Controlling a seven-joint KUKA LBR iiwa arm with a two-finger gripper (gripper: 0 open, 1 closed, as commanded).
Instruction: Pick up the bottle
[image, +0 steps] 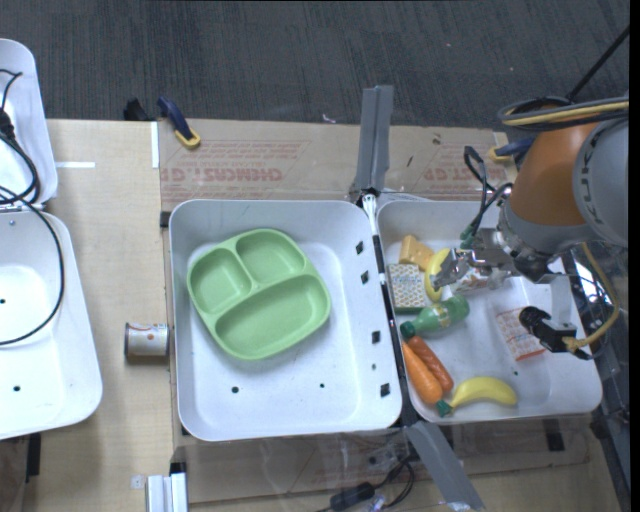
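Right bin (560, 395): bottle (436, 319) lengthwise left-right.

Bottle (437, 318) hemmed by sponge (405, 286), carrot (427, 368); open bin floor (480, 345) to its right.

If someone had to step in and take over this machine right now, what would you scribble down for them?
Gripper: low in the right bin, just above the green bottle; I cannot tell whether its fingers are open or shut.
Bottle: lying on its side on the bin floor, between the sponge-like block and the carrot. A banana lies near the front wall.
Left bin: holds a green divided plate.
Done: arm brought over the bottle.
Left: grip the bottle and lift it; nothing shows it held yet.
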